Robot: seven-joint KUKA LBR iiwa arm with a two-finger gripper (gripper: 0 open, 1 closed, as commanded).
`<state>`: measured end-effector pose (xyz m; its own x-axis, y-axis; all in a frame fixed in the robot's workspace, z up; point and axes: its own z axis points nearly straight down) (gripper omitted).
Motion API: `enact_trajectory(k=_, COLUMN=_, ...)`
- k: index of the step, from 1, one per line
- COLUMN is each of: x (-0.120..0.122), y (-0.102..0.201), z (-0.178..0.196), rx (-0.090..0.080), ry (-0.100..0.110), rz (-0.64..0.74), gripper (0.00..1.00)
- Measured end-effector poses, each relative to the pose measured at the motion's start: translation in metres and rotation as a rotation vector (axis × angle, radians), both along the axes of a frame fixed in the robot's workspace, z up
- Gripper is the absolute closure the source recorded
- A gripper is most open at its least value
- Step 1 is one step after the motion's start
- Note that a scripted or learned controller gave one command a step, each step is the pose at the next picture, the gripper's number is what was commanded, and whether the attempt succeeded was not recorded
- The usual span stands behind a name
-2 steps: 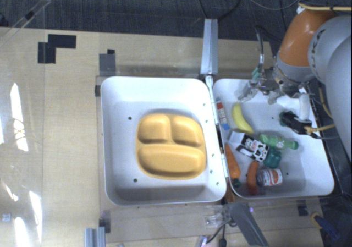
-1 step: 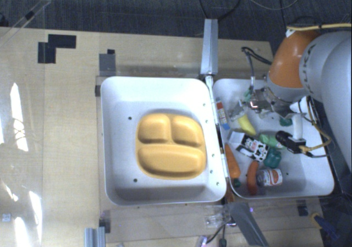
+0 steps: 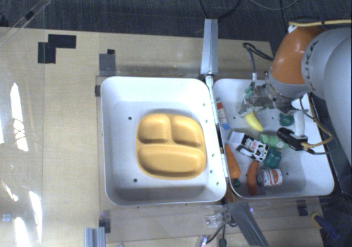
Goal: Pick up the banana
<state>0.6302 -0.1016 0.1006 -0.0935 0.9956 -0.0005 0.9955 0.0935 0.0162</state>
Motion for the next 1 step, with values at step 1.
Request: enact_trajectory(k=1, x=-0.0504, y=0.0508, z=0.0852, rx=0.003, ry=0.011, rz=-0.304, gripper=1.00)
